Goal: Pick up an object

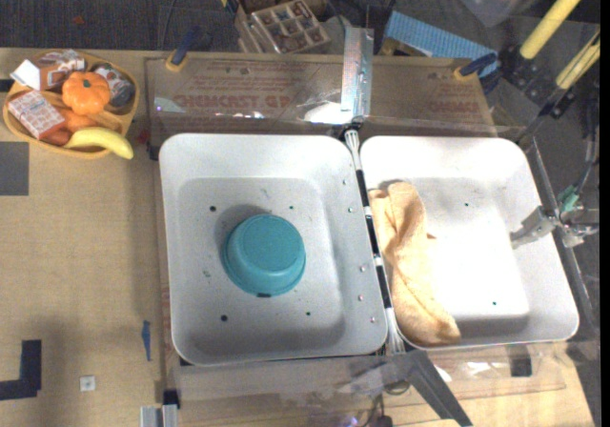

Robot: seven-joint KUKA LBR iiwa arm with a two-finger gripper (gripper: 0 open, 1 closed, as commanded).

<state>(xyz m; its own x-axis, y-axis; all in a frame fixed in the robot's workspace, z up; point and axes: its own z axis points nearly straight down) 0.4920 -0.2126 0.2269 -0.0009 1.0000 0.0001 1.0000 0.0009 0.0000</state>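
Two objects, teal bowl and yellow cloth, lie in separate bins.

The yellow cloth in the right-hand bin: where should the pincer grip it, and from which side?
Come straight down on the yellow cloth at its bunched upper end. It lies limp in a long strip along the right bin's left wall, so a raised fold there probably pinches more easily than the flatter lower end.

There were 2 white bins, 1 teal bowl in the left one, 1 yellow cloth in the right one, and 1 basket of toy food nearby
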